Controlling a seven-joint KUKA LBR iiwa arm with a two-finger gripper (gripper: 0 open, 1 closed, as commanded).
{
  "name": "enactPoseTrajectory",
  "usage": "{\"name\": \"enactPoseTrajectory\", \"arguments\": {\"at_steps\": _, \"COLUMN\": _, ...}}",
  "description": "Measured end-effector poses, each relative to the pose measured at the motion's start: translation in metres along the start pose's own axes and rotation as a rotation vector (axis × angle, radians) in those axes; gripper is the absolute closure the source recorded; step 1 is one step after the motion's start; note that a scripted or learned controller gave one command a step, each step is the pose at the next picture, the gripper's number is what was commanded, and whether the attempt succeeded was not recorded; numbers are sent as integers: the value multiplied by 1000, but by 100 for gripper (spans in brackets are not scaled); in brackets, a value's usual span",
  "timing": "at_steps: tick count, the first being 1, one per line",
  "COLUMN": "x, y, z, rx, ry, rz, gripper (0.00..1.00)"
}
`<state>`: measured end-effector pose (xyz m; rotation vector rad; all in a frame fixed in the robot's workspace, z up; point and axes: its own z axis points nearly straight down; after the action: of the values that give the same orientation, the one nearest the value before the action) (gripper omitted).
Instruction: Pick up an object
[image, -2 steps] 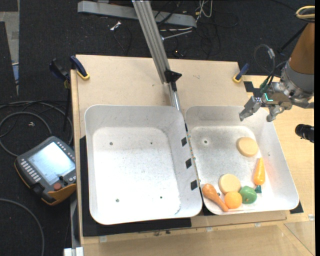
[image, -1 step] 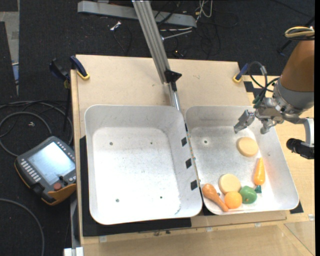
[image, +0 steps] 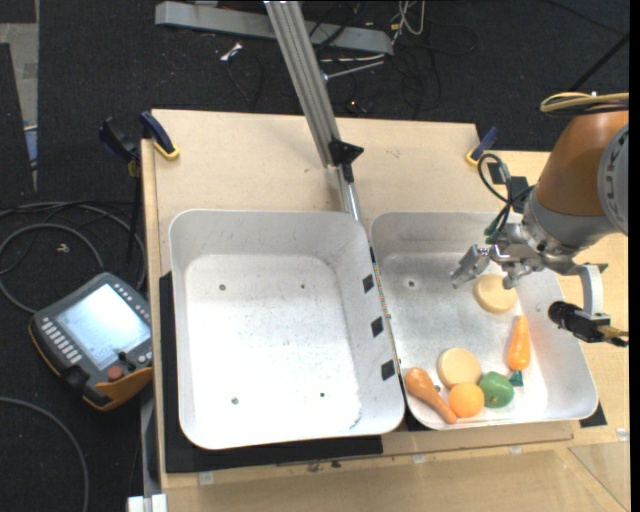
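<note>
My gripper (image: 488, 274) hangs low over the back part of the right bin (image: 420, 240), open, with its fingers spread and nothing between them. A pale cream round piece (image: 496, 297) lies on the bin floor just below and in front of the right finger. Further forward lie an orange carrot (image: 518, 343), a second cream round piece (image: 459, 365), an orange ball (image: 466, 400), a green pepper-like piece (image: 496, 389) and an orange, pear-shaped piece (image: 427, 391).
The left bin (image: 200, 235) sits beside the right one, and their rims meet along a divider with black clips (image: 378, 325). A slanted metal pole (image: 310, 90) rises behind the bins. A teach pendant (image: 95, 340) lies on the floor to the left.
</note>
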<state>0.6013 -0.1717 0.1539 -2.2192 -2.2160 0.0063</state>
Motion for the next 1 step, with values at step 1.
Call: {"name": "enactPoseTrajectory", "arguments": {"at_steps": 1, "x": 0, "y": 2, "z": 50, "rx": -11, "ry": -4, "rz": -1, "gripper": 0}}
